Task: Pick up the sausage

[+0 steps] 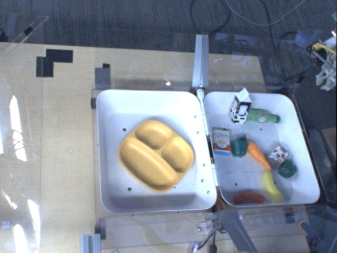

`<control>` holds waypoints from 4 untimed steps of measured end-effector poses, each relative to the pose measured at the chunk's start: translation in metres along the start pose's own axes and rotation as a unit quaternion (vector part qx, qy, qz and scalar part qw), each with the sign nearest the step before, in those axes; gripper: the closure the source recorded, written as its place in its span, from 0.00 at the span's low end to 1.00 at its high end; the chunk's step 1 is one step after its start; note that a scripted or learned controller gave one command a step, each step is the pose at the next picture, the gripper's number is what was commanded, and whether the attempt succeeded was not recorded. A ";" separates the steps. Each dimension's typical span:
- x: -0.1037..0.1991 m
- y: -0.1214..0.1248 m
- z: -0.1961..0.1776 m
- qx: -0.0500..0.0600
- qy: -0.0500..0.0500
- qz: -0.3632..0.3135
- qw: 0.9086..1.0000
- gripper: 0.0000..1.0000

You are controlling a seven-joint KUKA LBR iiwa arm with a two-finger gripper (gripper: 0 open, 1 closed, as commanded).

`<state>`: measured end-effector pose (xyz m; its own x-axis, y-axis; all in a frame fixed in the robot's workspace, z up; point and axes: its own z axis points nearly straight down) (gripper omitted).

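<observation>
The sausage (248,197) is a short reddish-brown link lying flat near the front edge of the right bin (300,115). A yellow banana (271,186) lies just to its right, close but apart from it.
The right bin also holds a carrot (258,154), a green bottle (261,117), a small milk carton (239,109), an orange-and-blue box (221,141), a green pepper (239,146), a patterned cup (277,155) and a dark green piece (287,169). A big yellow bread loaf (156,154) sits in the left bin (108,141).
</observation>
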<state>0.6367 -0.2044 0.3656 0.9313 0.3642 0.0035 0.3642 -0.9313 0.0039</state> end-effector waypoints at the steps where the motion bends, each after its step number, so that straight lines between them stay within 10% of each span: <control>1: 0.035 -0.038 0.011 0.001 -0.001 0.081 0.997 1.00; 2: 0.044 -0.071 0.039 0.002 -0.001 0.082 0.997 1.00; 3: 0.022 -0.007 -0.043 0.000 0.000 0.082 0.997 1.00; 4: 0.036 -0.025 -0.006 0.001 -0.001 0.055 0.998 1.00</control>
<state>0.6612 -0.1681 0.3716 0.9658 0.2592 0.0015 0.2592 -0.9658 0.0008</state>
